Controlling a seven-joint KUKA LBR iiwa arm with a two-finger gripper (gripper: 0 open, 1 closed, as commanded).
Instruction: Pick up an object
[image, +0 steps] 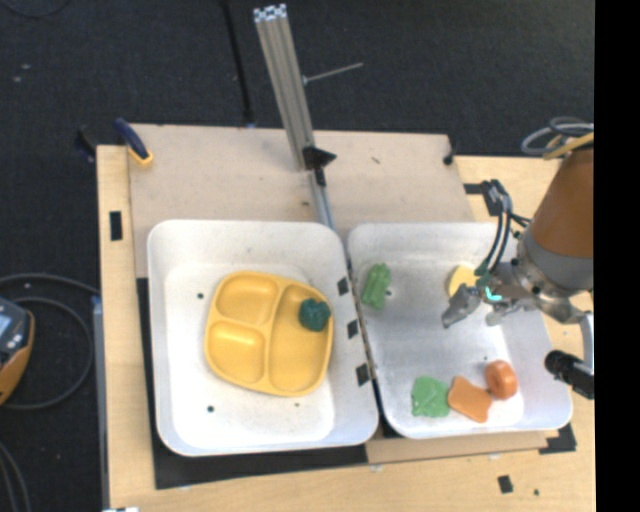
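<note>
Down at the lower right of the frame, three small pieces sit bunched in the right bin: a flat green piece, an orange wedge touching it, and a rounder orange lump just beside that. They look like moulded play food, so my guess is light, a bit rubbery, matte rather than slick. Up the frame, the gripper hangs at centre right, fingers spread apart with nothing between them, just beside a small yellow object at its upper left. That one looks like the likeliest pick: rounded, probably soft and weightless, best pinched across its middle. A green leafy piece lies near the bin's left wall. In the left bin, a glossy yellow divided plate carries a dark green knobbly piece.
</note>
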